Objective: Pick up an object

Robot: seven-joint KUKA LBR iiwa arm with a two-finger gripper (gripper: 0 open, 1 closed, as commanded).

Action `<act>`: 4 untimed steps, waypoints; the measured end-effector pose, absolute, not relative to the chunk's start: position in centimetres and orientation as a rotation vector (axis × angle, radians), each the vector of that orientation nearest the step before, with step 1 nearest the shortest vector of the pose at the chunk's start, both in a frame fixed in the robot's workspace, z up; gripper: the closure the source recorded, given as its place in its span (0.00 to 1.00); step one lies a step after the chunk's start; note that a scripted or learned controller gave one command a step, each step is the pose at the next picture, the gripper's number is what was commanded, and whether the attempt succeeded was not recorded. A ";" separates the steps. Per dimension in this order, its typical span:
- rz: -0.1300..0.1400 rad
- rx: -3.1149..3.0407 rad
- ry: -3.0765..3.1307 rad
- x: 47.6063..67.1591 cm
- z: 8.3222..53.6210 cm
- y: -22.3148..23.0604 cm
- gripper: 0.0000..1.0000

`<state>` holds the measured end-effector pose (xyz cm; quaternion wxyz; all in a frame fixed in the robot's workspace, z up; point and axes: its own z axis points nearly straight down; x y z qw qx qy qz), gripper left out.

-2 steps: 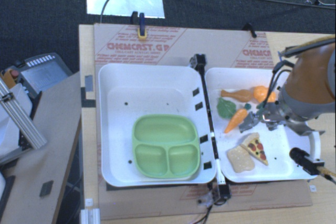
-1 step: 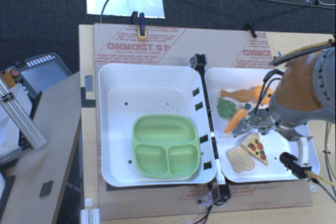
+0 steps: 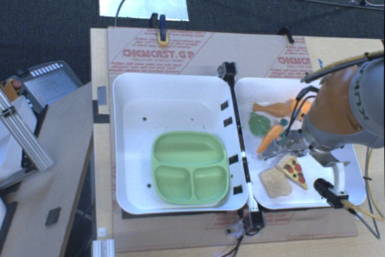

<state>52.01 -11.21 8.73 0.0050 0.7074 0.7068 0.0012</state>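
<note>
Carrot (image 3: 269, 138): lay slantwise in the right bin (image 3: 361, 189), its lower end just beside the gripper (image 3: 283, 146).
Gripper: hung low over the bin's middle; whether it was parted or clamped could not be told.
Neighbours: a green leaf (image 3: 259, 124) left of the carrot, a tan drumstick-like piece (image 3: 274, 108) above it, a pizza slice (image 3: 295, 170) and a pale bread piece (image 3: 275, 182) below.
Arm (image 3: 343, 111): reached in from the right, covering the bin's far side.
Left bin (image 3: 132, 129): held a green divided plate (image 3: 190, 167).
</note>
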 end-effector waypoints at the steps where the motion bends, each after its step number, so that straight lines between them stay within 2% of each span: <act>1: 0.010 2.208 2.204 52.3 10.1 -11.4 1.00; 2: 0.007 2.213 2.221 52.7 16.5 -11.5 1.00; 3: 0.006 2.213 2.222 52.0 21.4 -11.2 1.00; 4: 0.004 2.214 2.223 52.1 22.8 -11.3 1.00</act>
